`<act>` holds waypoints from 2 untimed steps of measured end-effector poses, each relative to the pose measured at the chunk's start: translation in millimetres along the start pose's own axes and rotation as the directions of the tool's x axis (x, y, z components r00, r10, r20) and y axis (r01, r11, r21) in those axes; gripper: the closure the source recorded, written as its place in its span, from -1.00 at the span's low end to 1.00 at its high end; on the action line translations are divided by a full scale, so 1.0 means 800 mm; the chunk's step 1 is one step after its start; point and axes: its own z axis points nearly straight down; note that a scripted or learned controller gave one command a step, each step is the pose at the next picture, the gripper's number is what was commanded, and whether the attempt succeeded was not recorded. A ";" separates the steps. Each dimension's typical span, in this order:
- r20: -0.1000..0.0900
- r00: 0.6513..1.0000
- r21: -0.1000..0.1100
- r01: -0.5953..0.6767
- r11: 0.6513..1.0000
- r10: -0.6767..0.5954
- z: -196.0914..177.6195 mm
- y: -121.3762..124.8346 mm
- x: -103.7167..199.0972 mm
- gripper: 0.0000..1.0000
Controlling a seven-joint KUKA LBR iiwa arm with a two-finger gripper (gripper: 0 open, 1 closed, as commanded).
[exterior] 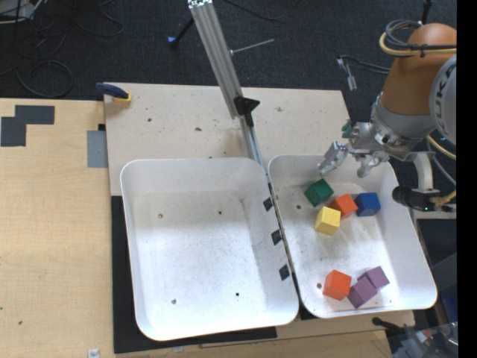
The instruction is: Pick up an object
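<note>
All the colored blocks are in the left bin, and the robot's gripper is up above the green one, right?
Not quite. The blocks, like the green one and the yellow one, sit in the right bin, as the camera view shows. The gripper does hover above the green one.

Two shallow white bins stand side by side on the bench: the left white bin (149,200) and the right white bin (406,256). At the far part of the right one lie a green cube (319,192), an orange cube (345,205), a blue cube (367,203) and a yellow cube (327,220). Near its front edge lie another orange cube (337,284) and, right of it, two purple blocks (367,286) touching. The two-finger gripper (350,157) hangs above the far edge.
</note>
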 end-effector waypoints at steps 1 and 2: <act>0.001 1.000 0.000 -0.001 1.000 0.001 0.058 0.005 -0.006 -1.00; 0.001 1.000 -0.001 -0.002 1.000 0.002 0.137 0.010 -0.010 -1.00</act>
